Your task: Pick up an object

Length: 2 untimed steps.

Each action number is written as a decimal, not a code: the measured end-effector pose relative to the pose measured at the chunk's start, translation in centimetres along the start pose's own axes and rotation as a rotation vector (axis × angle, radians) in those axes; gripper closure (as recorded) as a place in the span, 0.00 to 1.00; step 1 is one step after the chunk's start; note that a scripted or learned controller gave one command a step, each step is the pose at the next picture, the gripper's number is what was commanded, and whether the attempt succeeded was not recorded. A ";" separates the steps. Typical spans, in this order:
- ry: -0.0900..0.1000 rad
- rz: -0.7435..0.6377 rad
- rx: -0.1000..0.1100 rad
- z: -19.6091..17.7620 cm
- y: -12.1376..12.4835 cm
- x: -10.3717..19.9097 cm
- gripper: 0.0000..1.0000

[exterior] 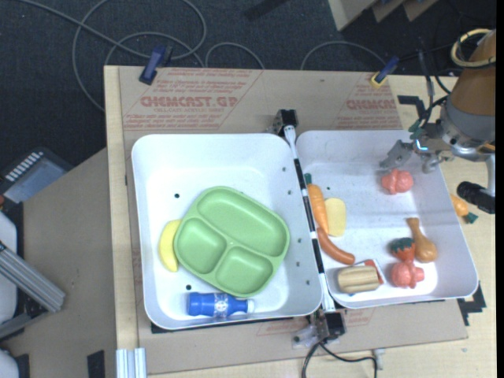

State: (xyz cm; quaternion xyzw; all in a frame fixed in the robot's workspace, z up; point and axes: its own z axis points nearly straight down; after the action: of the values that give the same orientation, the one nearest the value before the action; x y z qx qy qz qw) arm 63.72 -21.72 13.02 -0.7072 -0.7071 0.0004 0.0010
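We hover our end effector [411, 154] just above the pink toy [398, 182], approach step; finger state we cannot tell. Next: descend and close.

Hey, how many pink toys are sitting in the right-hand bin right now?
2. One pink toy lies near the right bin's far side, just below the gripper. The other pink toy sits near the front right corner, beside the tan drumstick. None looks hidden.
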 end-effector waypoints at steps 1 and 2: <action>-0.001 -0.001 -0.001 4.6 -0.4 1.5 0.00; -0.003 -0.003 -0.008 3.3 -0.2 1.5 1.00</action>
State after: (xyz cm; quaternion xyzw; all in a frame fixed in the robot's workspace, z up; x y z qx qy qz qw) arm 63.54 -20.21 9.73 -0.7063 -0.7079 -0.0015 -0.0030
